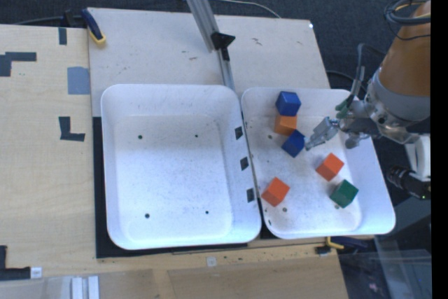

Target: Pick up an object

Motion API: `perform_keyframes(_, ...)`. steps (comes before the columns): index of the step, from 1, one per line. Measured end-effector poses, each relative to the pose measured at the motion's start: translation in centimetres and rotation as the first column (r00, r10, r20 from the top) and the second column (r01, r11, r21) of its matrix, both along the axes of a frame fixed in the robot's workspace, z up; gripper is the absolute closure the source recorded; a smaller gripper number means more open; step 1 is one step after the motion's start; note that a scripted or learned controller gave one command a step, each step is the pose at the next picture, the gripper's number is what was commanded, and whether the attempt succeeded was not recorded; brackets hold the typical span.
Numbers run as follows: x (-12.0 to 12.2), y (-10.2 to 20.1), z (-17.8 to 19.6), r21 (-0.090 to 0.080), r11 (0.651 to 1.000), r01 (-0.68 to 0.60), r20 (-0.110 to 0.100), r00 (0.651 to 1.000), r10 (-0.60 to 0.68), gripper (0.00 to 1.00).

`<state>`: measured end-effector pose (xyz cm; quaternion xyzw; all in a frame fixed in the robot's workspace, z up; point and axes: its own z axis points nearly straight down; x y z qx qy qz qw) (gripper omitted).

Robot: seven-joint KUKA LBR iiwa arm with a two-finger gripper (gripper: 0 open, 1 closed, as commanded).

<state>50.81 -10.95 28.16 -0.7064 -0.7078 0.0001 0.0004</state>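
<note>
- Nearest the front edge of the bench, at about 5 o'clock, a green cube (344,193) lies in the right bin (371,224), close to its front right corner.
- At about 6 o'clock in that same bin, an orange cube (276,190) sits by the wall shared with the left bin (168,164).
- A second orange cube (329,167) lies just up and left of the green one, apart from it.
- Toward the bin's middle, a tilted blue cube (293,143) rests just beside the gripper (316,136), which reaches in from 3 o'clock; the view is too soft to say whether they touch.
- I cannot tell how the pincer is set, nor see any cube inside it.
- Farther back, at about 12 o'clock, a blue cube (288,102) sits above a third orange cube (285,124), seemingly touching it.
- Beyond the bins, a metal pole (199,0) slants away across the bench.
</note>
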Motion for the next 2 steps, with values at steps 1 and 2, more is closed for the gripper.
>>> perform_keyframes(1,-2.4,2.1,-14.9,0.002,1.0,0.001,-0.011,1.0,-0.001,0.0)
perform_keyframes(2,4.9,-1.3,-19.2,-0.002,1.0,0.0,0.001,1.0,0.0,0.0)
